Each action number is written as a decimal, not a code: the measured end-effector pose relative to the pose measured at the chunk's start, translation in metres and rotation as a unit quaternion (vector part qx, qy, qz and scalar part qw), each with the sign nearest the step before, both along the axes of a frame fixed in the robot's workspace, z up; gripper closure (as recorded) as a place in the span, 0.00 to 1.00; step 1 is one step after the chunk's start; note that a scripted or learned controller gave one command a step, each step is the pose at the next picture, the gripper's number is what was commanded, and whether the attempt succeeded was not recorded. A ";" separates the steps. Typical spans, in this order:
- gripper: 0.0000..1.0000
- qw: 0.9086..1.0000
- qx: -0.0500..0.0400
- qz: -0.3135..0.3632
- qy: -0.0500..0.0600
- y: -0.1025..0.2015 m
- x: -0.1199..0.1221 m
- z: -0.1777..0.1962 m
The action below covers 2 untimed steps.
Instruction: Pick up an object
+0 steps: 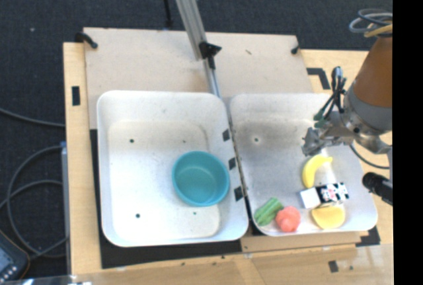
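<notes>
The right bin (264, 118) holds a yellow banana-shaped toy (313, 169), a small white box with black marks (324, 194), a yellow lemon-like piece (328, 216), a red-pink round toy (287, 219) and a green piece (267, 211), all clustered at its near right. My gripper (316, 138) hangs over the right side of this bin, just above and behind the banana toy. Nothing shows between its tips. A blue bowl (199, 177) sits upright in the left bin (132, 125), near its right wall.
A slanted metal pole (188, 9) rises from the back of the bench to the seam between the bins. The arm's orange and grey body (373, 88) overhangs the right bin's far right edge. Cables lie on the dark floor at the left.
</notes>
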State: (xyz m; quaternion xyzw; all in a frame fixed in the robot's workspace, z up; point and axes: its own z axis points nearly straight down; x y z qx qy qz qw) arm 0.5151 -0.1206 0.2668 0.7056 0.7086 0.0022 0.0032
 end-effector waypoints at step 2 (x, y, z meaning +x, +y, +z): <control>1.00 1.000 0.000 0.000 0.003 0.090 0.023 -0.018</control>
